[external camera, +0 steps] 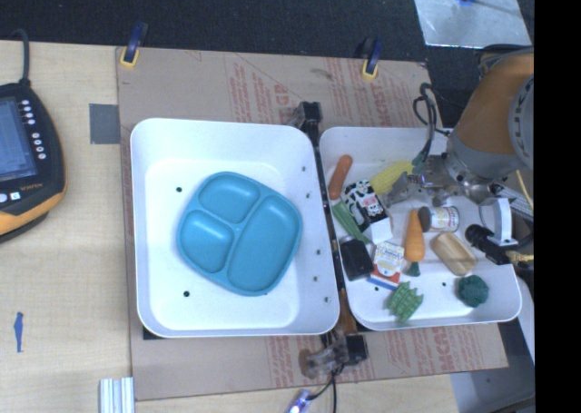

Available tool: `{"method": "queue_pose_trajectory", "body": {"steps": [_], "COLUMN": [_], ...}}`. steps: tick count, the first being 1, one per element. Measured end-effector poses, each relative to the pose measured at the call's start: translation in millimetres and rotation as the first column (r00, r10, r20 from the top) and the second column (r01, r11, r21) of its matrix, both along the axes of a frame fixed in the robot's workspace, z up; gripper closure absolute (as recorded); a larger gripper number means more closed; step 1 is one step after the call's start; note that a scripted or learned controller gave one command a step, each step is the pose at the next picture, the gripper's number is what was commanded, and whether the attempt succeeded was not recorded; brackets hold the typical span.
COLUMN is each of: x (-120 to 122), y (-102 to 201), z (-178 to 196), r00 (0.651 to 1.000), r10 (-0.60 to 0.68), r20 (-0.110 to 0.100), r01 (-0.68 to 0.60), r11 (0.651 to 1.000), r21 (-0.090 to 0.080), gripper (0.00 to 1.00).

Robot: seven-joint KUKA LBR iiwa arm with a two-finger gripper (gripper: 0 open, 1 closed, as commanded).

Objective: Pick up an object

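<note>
Camera view: the grey two-finger gripper (434, 186) hangs low over the right-hand white bin (505, 309). An orange plastic carrot (414, 235) lies just below-left of its tip, long axis toward the tool. Its grip state cannot be told.

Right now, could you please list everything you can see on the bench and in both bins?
plate: 1, blue, three sections, left bin
sausage: 1, red-orange, right bin, far left corner
corn: 1, yellow, right bin, far side
carrot: 1, orange, right bin, centre
bread: 1, tan, right of carrot
broccoli: 1, dark green, right bin, near right
pendant: 1, black and orange, bench left
clamps: 2, blue and yellow, far board edge
arm: 1, grey and orange, above right bin
gripper: 1, over right bin
</note>
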State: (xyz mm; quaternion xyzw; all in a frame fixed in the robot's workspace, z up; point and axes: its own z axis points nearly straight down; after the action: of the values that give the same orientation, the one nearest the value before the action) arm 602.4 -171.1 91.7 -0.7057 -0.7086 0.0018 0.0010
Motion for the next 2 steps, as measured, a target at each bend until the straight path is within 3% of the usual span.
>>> {"method": "queue_pose_trajectory", "body": {"steps": [1,2], "x": [-31.7,-31.6], "y": [-26.5,-27.0], "z": [0.0,10.2], "r00": [1.000,1.000], "r10": [0.001,0.003], "r20": [-0.001,-0.002], "r01": [-0.001,-0.003], "r11": [1.000,1.000], "r21": [0.000,0.000], "gripper": [0.00,1.00]}}
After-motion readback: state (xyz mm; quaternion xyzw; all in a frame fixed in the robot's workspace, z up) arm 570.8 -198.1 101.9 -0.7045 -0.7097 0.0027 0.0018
